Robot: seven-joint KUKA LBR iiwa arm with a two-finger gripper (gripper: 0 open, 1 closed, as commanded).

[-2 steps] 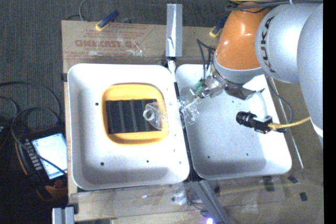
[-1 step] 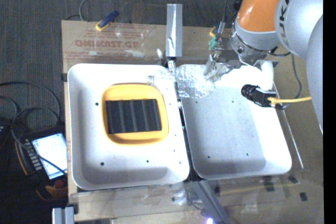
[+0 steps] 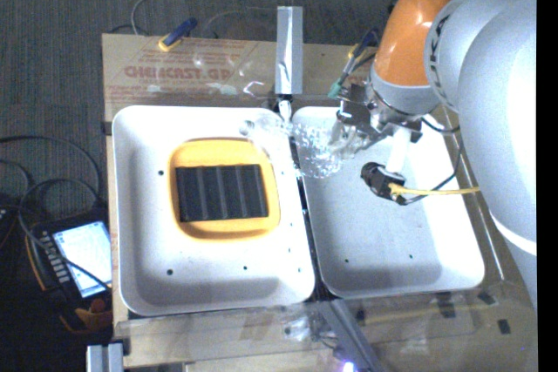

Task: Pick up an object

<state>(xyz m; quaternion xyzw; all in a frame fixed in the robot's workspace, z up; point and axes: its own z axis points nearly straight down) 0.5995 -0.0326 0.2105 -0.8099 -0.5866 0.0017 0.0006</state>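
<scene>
**Arm over the right bin, clear object at its tip**

The gripper [image 3: 349, 135] sits at upper centre-right of the frame, over the top left corner of the right bin [image 3: 418, 266]. A crinkled clear plastic object [image 3: 316, 148] lies at its tip, on the divide between the bins; whether the claw grasps it, I cannot tell. In the left bin [image 3: 139, 274] lies a yellow tray with a dark ribbed insert [image 3: 224, 189].

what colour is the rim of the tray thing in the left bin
Yellow-orange, around a dark ribbed centre. The tray shows best in the camera view.
</scene>
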